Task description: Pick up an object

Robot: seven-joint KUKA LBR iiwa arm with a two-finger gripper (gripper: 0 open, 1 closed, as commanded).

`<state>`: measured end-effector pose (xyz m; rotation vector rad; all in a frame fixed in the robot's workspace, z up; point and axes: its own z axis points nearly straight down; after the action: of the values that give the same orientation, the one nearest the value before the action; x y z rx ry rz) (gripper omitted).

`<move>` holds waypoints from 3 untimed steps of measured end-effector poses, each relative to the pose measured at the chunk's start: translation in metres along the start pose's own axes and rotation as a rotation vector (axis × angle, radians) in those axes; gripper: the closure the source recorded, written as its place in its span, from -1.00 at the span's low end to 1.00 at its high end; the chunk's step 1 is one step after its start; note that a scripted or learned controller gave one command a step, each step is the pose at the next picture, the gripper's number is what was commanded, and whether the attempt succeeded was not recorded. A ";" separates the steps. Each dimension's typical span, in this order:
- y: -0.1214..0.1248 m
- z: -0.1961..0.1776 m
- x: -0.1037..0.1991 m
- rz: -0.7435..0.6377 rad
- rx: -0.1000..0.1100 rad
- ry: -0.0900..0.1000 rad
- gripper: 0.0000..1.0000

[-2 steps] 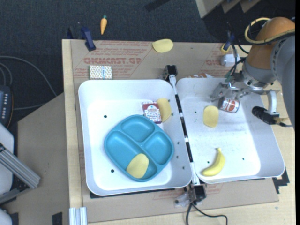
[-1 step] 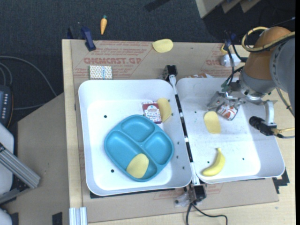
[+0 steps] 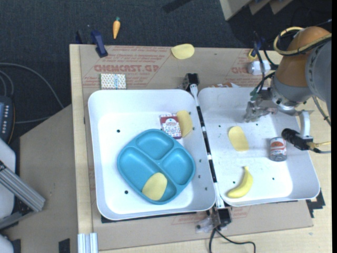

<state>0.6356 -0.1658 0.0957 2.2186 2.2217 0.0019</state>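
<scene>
Banana point(image 3: 240, 184), can point(image 3: 277, 148) and yellow disc point(image 3: 238, 139) are lying loose in the right bin point(image 3: 287, 179), all clear of one another. From where I am standing, the banana is resting toward 7 o'clock in that bin, close to its near wall. The can is lying on its side toward 3 o'clock. The yellow disc is sitting a little to the 10 o'clock side of the middle.

The arm point(image 3: 295, 73) is reaching in from 2 o'clock and is holding its jaws over the 12 o'clock part of the right bin. I cannot tell whether the jaws are apart or together, and I cannot tell if they are touching the bin floor. The yellow disc is the nearest thing to them, lying at about 7 o'clock from them and apart from them. The can is sitting at about 4 o'clock from them.

In the left bin point(image 3: 116, 115), a blue divided plate point(image 3: 139, 157) is taking up the middle and the 6 o'clock part. A yellow chip point(image 3: 155, 186) is lying in the plate's 6 o'clock compartment. At 1 o'clock in this bin, a red and white packet point(image 3: 170, 126) is lying just beside a pale yellow piece point(image 3: 185, 123), and the packet is touching the plate's rim.

Out on the table point(image 3: 84, 141), at 12 o'clock from the bins, a yellow oval point(image 3: 182, 51) is lying alone. A patterned sachet point(image 3: 113, 80) is lying at 11 o'clock from the left bin.
</scene>
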 end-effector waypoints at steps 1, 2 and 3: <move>0.000 0.000 0.000 0.000 0.000 0.000 -1.00; 0.031 0.010 -0.045 -0.001 0.005 0.006 -1.00; -0.017 -0.066 -0.058 0.001 0.002 0.000 -1.00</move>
<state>0.6182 -0.2241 0.1612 2.2205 2.2217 -0.0007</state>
